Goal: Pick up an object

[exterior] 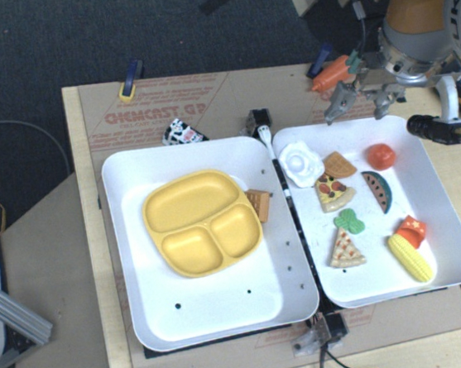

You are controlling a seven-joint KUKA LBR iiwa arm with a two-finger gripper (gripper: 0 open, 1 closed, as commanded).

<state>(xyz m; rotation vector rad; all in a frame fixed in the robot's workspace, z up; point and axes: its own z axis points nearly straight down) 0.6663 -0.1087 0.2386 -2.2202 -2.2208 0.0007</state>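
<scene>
The hand [360, 107] hangs above the far rim of the right bin [452, 218], fingers apart with nothing between them. Toy food lies in that bin: fried egg [298, 165], tomato [380, 155], pizza slice [333, 192], watermelon wedge [379, 190], corn cob [411, 256]. The left bin [145, 306] holds a yellow divided plate [201, 222].

**Bench status: gripper above right bin's far edge**

You have the two-finger gripper [360, 108] open and empty over the right white bin [440, 195]. That bin holds a red plastic tomato [380, 155] and yellow toy corn [411, 257]. The left white bin [128, 233] carries a yellow divided plate [203, 221].
</scene>
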